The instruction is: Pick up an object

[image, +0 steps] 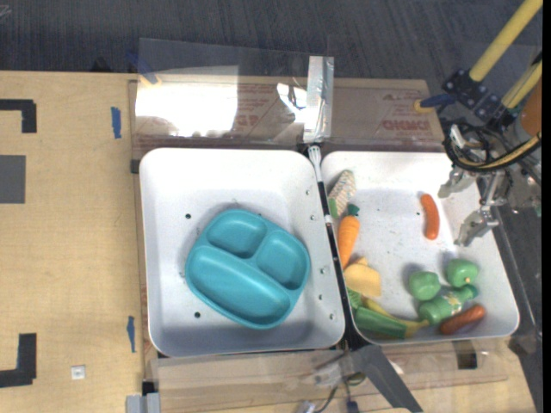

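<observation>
Fingers [472,229] standing apart, gripping nothing; gripper [461,209] hanging at right of frame over right bin's [392,175] upper right part. Orange-red toy sausage [430,215] lying just left of fingertips, not touching. Green toy vegetables [443,286] sitting lower right; carrot [347,237] and corn [342,191] lying along bin's left wall. Teal divided plate [248,268] resting in left bin [164,188].

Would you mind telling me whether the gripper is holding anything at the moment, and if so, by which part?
Nothing is held. The gripper hangs open over the right bin, beside the small orange-red piece, with nothing between its fingers.
</observation>
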{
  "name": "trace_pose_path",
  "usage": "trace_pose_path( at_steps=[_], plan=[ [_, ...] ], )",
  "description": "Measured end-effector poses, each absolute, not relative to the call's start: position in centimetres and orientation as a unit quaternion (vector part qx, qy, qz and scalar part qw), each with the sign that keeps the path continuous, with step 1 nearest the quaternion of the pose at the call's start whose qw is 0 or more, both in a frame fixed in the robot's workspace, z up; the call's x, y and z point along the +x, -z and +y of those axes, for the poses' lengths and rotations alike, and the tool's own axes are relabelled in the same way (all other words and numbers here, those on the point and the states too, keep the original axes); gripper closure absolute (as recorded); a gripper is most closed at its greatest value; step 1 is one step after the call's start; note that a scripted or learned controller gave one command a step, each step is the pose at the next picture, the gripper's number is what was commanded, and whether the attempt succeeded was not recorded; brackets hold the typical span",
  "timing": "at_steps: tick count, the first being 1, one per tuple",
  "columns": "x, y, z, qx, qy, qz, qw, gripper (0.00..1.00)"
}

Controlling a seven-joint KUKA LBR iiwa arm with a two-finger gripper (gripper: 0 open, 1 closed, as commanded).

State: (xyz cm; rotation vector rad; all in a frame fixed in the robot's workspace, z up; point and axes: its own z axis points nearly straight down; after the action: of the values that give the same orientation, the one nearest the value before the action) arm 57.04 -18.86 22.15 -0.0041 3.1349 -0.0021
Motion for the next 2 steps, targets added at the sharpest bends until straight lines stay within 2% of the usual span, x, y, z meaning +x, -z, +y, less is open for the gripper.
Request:
trace_pose_path(
  at_steps=[1,2],
  plan=[
    [60.3,-9.9,-22.2,-0.051,-0.0018,0.999,-0.003,0.0],
    [60.7,-8.9,-15.8,-0.055,0.0002,0.998,0.006,0.0]
  ],
)
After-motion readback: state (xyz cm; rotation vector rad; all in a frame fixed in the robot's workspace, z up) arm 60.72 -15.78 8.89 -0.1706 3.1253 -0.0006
